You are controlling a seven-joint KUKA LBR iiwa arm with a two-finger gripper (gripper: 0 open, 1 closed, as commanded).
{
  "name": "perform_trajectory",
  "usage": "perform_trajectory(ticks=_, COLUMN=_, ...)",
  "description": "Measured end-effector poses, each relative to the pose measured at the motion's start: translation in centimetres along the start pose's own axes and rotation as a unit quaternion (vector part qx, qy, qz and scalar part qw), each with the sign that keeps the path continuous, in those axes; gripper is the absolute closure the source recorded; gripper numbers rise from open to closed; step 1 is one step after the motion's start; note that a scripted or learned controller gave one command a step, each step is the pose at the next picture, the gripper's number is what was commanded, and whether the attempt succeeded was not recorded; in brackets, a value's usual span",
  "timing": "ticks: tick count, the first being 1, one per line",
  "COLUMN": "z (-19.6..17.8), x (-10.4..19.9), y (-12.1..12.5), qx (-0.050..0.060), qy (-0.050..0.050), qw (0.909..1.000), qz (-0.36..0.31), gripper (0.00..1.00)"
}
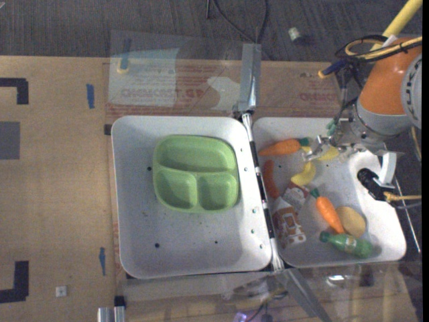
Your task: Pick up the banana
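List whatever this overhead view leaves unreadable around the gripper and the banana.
- Gripper: its tip is small and blurred against the right bin, so the camera view cannot settle its grasp.
- Banana: its upper end blends into a yellow patch at the gripper; contact is unclear.
- Bottle: label print too small to read.

The counter (pixel 53 200) is a pale tan board, and everything below is placed from it. Beyond its far edge runs a dark grey floor (pixel 100 9) with a faint woven grain. A thin black cable (pixel 236 5) loops across that floor, and a small pale scrap (pixel 293 33) lies near it. On the counter's left part sit black angular markings (pixel 16 89) and short blue tape strips (pixel 90 96). Light is even and soft, without hard shadows.
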State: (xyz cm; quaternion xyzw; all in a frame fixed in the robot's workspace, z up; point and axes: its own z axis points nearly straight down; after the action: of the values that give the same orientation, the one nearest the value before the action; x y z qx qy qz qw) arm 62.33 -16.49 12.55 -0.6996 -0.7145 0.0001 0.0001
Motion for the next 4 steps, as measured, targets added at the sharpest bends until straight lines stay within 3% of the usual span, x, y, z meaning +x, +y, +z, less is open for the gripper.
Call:
perform_trajectory(ticks=1, z=3.8, x=-0.8, y=-0.9, qx=-0.003, qy=-0.001, qw=1.0000, qz=0.005, gripper=0.00)
perform_trajectory(ticks=2, z=3.9, x=-3.8, y=4.2, qx=0.004, qy=0.001, qw=1.0000, qz=0.007, gripper=0.00)
perform_trajectory(ticks=3, z=2.8, x=-3.7, y=4.2, qx=0.007, qy=0.001, qw=1.0000, qz=0.005, gripper=1.00)
perform_trajectory(ticks=4, z=4.0, x=-5.3, y=4.1, qx=0.011, qy=0.004, qw=0.9950, qz=0.099, gripper=1.00)
